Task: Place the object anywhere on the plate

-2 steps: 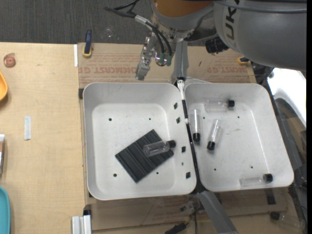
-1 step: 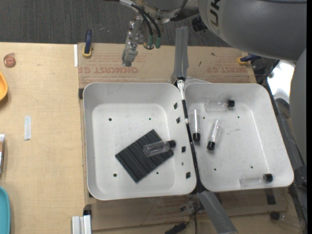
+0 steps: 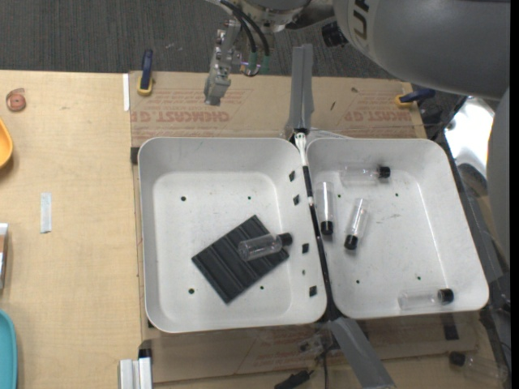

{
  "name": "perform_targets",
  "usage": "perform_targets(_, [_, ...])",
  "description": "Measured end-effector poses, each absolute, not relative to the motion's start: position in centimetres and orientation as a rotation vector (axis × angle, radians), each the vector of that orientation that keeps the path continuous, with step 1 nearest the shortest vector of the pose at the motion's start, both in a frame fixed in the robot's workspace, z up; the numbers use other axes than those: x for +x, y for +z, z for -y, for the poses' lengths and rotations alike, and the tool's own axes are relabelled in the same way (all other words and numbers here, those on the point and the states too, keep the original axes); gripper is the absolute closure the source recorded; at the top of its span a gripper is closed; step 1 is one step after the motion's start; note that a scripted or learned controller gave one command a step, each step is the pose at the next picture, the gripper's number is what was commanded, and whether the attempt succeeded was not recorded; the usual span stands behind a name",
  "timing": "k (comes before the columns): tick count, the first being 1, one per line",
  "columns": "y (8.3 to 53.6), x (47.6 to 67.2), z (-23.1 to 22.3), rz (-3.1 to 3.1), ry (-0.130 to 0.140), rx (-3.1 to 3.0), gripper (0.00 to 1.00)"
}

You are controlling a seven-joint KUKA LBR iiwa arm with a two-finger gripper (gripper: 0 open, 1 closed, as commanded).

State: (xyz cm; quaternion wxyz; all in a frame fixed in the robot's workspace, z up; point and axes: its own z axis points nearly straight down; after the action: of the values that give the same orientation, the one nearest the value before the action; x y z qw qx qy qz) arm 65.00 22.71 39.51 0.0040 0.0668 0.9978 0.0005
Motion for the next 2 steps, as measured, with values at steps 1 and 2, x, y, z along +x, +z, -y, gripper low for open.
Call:
perform_targets(1, [40.43,65.13,-22.66,-3.122,0.002,0.210,1.00])
perform_targets(2, [41.31,65.25,-22.64,-3.119,0.002,0.210,1.00])
